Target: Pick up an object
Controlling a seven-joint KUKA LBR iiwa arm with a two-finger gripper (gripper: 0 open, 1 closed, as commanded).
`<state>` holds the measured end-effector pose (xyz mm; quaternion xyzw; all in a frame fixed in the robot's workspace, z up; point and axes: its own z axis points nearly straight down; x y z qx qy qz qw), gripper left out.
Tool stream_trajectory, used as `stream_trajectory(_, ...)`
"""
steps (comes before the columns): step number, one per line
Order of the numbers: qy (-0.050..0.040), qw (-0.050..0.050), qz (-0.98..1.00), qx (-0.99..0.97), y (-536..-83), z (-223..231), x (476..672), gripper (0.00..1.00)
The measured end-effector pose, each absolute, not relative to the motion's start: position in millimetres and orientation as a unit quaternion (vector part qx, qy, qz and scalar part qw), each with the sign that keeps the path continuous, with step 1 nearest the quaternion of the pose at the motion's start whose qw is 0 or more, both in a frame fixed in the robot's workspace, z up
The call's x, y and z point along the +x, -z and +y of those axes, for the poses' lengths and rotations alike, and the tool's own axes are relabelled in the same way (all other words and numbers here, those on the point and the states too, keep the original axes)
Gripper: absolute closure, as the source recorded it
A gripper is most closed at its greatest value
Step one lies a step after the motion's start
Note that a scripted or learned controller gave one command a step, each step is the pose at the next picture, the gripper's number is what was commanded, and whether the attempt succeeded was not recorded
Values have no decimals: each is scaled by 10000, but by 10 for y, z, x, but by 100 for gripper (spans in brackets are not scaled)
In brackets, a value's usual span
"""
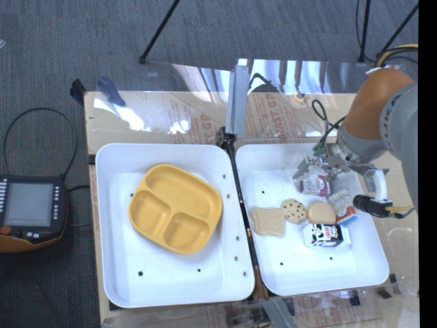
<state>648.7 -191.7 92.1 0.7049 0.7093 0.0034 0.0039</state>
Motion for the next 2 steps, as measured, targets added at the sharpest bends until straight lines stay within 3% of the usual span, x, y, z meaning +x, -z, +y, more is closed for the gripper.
stream_trajectory(1,-45,57,7109,7032,-1025,-1899,6513,100)
stream_trajectory(2,-40,49,7108,7033,-1016,-1898,6508,0)
